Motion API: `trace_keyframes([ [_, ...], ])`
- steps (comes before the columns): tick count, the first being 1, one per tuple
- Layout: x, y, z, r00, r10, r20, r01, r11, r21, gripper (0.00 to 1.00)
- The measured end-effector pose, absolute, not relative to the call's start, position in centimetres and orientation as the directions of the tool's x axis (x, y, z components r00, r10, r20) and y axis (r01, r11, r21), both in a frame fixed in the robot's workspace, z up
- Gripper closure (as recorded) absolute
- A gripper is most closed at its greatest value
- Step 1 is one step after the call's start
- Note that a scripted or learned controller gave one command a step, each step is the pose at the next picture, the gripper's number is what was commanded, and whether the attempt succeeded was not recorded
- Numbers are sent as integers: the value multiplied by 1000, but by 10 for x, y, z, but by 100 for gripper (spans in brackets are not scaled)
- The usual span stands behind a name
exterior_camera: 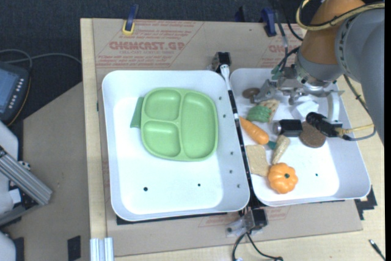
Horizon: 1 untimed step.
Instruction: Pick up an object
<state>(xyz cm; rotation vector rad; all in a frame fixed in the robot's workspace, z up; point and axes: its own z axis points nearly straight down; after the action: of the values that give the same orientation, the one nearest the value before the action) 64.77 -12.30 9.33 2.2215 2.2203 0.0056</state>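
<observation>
The right bin (342,180) holds several toy foods. An orange carrot (253,131) lies by its left wall, with a green piece (259,113) just above it and a small brown piece (250,93) near the far left corner. An orange pumpkin (282,178) sits toward the front, next to a pale cracker (257,159) and a beige stick (281,148). A brown disc (313,138) lies in the middle. My gripper (270,93) is low over the far part of this bin, right beside the green and brown pieces. Nothing is visibly held.
The left bin (122,174) holds a green divided plate (180,123) in its far half. A raised wall (235,131) separates the two bins. The grey arm with its orange band (327,27) crosses the right bin's far right corner.
</observation>
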Motion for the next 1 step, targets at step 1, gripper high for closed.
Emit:
trace_keyframes([
  [1, 648, -123, 106, -1, 1000, 0, 1000, 1, 6, 100],
])
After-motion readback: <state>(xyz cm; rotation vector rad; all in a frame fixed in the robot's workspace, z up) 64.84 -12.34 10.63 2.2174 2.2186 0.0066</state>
